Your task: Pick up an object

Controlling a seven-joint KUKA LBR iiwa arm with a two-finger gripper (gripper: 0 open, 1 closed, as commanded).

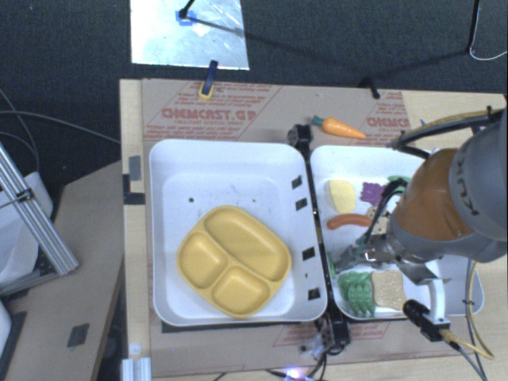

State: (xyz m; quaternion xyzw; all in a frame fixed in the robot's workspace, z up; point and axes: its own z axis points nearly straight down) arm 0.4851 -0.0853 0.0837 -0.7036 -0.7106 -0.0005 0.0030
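The right bin (357,154) holds toy food. A pale yellow piece (342,195), a purple bunch of grapes (371,191) and a red sausage (348,221) lie in its far half. A green vegetable piece (357,290) and a slice of toast (388,288) lie by its near wall. My gripper (355,255) hangs low in this bin, between the sausage and the green piece, close to the left wall. The arm's grey and orange wrist (432,209) hides the bin's right part. I see nothing clearly held.
The left bin (230,151) holds a yellow divided plate (232,259). An orange carrot (340,128) lies on the cardboard behind the right bin. A small blue and yellow tool (209,80) lies at the bench's far edge. Black clips (300,205) line the wall between the bins.
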